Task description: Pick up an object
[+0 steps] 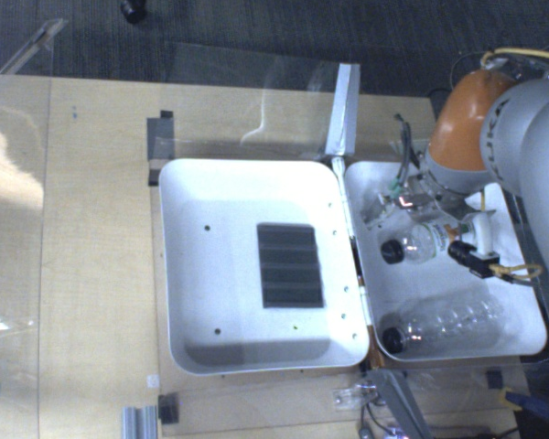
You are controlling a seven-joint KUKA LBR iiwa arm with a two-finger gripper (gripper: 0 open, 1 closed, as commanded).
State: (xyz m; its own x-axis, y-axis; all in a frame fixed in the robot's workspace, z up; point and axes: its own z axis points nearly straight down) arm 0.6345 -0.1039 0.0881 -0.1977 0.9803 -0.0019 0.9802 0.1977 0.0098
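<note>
Two clear plastic bottles lie in the right bin [531, 337]. The smaller bottle [423, 244] has its black cap pointing left. The larger bottle [448, 322] lies along the bin's front wall, also with a black cap at its left end. A dark ribbed rectangular block [290, 264] lies flat in the middle of the left bin [210, 190]. My gripper [404, 201] hangs over the back of the right bin, just above and behind the smaller bottle. The wrist and its cables cover much of the gripper.
The grey arm with its orange band [462, 126] covers the right bin's back right corner. A black connector on a yellow cable [473, 259] hangs beside the smaller bottle. A clear divider [340, 122] stands behind the gap between the bins.
</note>
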